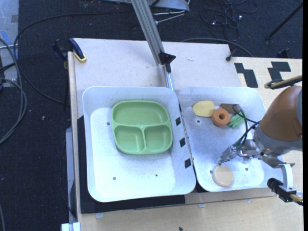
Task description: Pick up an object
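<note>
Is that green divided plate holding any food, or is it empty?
Empty. The green plate sits in the left bin, and all three of its compartments show bare green.

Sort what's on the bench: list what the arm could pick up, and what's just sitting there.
Pickable, in the right bin:
- yellow piece
- orange ring
- green item
- beige disc, nearest the gripper

Just sitting there:
- green divided tray in the left bin

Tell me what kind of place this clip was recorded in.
Probably a robotics lab: a bench with two white bins, an arm reaching in, toy food like a donut, and cables on dark carpet.
</note>
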Controlling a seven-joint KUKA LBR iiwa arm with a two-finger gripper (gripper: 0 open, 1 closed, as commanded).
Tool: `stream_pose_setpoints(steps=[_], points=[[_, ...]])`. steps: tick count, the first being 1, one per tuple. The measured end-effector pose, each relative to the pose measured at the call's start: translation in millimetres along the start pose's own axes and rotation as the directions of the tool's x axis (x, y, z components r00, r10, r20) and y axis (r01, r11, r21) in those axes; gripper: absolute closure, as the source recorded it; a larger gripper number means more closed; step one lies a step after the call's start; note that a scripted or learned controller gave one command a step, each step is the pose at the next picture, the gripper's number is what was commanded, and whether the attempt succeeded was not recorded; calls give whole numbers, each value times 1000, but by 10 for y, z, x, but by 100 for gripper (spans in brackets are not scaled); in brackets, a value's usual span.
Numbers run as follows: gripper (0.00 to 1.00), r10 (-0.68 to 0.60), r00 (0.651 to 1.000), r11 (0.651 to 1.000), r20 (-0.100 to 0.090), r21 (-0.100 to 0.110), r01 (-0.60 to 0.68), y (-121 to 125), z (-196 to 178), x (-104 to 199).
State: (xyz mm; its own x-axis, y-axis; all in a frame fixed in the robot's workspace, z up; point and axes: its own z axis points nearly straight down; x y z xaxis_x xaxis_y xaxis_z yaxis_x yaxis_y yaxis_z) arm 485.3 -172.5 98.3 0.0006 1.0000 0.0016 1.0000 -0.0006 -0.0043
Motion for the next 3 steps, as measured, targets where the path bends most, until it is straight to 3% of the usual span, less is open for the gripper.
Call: stream_pose_setpoints(steps=[1,3], points=[[100,1,1000,1000,1,-4,-1,8,-129,-4],[100,-4,1000,1000,3,-9,4,38,-1137,114]])
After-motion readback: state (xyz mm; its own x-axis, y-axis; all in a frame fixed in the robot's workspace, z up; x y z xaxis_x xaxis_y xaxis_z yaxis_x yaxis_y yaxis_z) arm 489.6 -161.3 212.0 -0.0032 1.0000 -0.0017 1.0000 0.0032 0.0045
